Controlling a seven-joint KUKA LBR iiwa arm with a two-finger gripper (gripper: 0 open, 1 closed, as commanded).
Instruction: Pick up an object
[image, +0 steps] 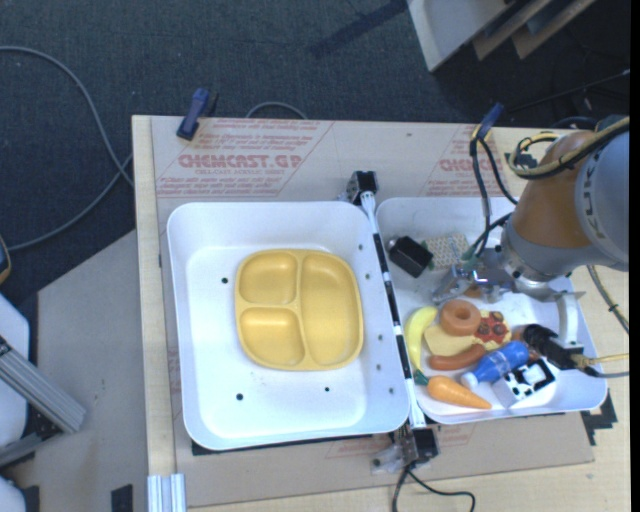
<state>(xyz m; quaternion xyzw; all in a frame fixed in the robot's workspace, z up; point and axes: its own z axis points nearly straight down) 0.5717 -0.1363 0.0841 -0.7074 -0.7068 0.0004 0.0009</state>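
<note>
We cannot make out the gripper (478, 277): it sits low in the right bin (440, 215) under the arm's wrist (545, 235), and its tip is a small blur of metal. The arm itself is cut off by the right edge of the view. The wrist covers the bin's far right part. A small black object (409, 255) near the divider is too dark to identify. The toy food pile (470, 350) overlaps, so several pieces are partly hidden.
</note>
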